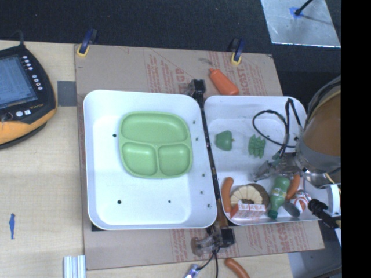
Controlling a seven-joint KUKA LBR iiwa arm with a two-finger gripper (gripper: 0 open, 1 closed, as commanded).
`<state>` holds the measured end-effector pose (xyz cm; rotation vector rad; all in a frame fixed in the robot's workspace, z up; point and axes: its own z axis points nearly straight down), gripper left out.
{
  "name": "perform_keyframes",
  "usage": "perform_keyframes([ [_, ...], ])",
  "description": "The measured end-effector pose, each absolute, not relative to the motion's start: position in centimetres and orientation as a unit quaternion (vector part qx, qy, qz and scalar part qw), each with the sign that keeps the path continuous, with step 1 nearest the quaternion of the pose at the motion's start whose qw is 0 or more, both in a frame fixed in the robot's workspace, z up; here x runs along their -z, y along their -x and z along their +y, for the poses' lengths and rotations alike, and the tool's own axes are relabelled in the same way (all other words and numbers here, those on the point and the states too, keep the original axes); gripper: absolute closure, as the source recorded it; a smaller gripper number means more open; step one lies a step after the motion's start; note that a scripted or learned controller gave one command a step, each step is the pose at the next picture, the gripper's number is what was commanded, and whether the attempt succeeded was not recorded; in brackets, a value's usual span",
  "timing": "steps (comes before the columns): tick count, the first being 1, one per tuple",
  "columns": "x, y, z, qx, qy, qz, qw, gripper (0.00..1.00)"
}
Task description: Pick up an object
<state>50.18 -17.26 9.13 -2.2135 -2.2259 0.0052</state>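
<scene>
Camera view shows the hand [273, 169] low in the right bin [243, 106], at the frame's right, and I cannot tell if it is apart or together, while the green bottle [279, 196] lies just below it, its long axis nearly vertical in frame.

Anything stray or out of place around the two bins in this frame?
Yes. An orange carrot-like toy lies on the cardboard just beyond the right bin, outside it, and another orange piece lies near the bottom edge below the bins. The other small items sit inside the right bin; the green divided plate lies flat in the left bin.
</scene>
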Motion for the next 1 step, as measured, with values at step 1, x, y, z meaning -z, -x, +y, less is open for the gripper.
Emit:
perform_keyframes([
  [1,-21.11,-55.48,-21.26,-0.0008,0.706,-0.709,0.000,0.00],
])
